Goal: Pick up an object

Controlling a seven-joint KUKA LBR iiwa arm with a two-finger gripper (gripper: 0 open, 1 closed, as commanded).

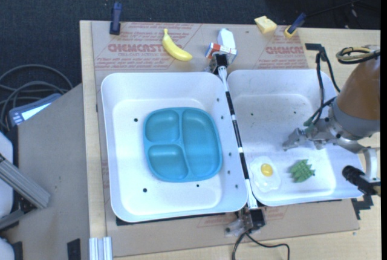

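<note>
- Fingers: the two-finger gripper (294,139) sits low in the right white bin (269,88), tips pointing toward the bin's middle. The view is too small and slanted to settle whether the fingers are apart or together; cannot tell. Nothing is seen between them.
- Arm: the grey arm with the orange band (361,98) reaches in from the right edge, wrist just above the bin's right wall.
- Nearest candidates: a small green leafy toy vegetable (302,170) lies on the bin floor just below and slightly right of the gripper, apart from it. A toy fried egg, white with a yellow yolk (265,170), lies near the bin's front left corner, just beside the green piece but not touching it.
- Left white bin (121,95): holds a blue plastic divided plate (182,144), well apart from the gripper.
- Counter (97,132): a yellow toy banana (175,48) and a pale yellow wedge-shaped block (265,25) lie behind the bins.
- Step, as judged: approach, nothing lifted yet.
- Next move, as judged: shift toward the bin's front to centre over the green piece or the egg, descend and close. The egg looks flat and may slip the fingers.
</note>
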